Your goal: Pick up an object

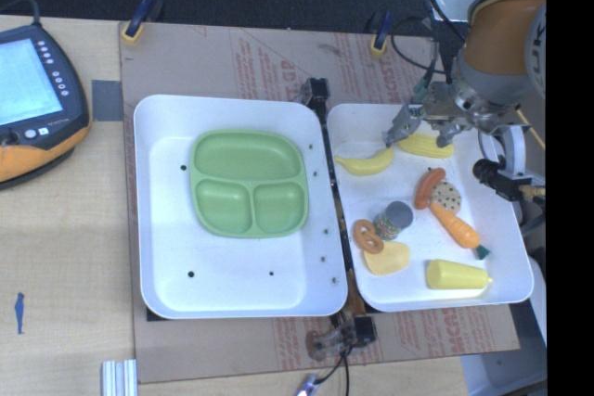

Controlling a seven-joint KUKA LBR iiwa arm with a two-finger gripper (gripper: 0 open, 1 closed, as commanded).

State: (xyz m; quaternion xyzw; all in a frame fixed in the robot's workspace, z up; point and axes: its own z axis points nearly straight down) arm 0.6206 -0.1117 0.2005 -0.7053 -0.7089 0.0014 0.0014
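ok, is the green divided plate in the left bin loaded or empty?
Empty. The green divided plate lies flat in the left bin, and all three compartments show bare green; the toy food sits in the right bin.

A robotics lab: a KUKA arm over a wooden table, a teach pendant, clamped cardboard, two white bins and loose cables.
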